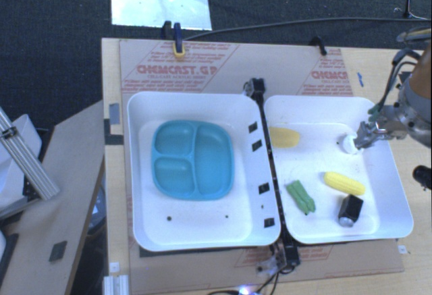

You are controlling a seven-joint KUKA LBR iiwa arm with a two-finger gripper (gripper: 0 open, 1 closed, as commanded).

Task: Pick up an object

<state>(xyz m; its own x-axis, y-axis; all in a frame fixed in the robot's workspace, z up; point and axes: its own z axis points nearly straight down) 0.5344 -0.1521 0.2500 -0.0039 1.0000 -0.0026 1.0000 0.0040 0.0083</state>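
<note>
Gripper (361, 136) hangs over the right bin (398, 219) near its far right wall, low above a small white object (348, 145) that lies just beside its tips — whether its fingers are spread or pressed together I cannot tell at this size, and nothing shows pinched between them.

That white piece looks the nearest candidate; it is too small to name, probably light and hard, and being so close to the wall it leaves little room for a finger on the outer side. Just nearer the camera lies a yellow corn cob (345, 183), likely a light, stiff plastic toy with a bumpy skin that should grip well — best taken across its short width at the middle. Beside it, a black can (350, 210) lies tilted at the front wall; smooth and round, it may roll or slip. A green pod (301, 196) and a pale yellow piece (284, 138) sit toward the divider, well apart from the arm.

Across in the left bin (135, 152) rests a blue divided plate (194, 159).
</note>
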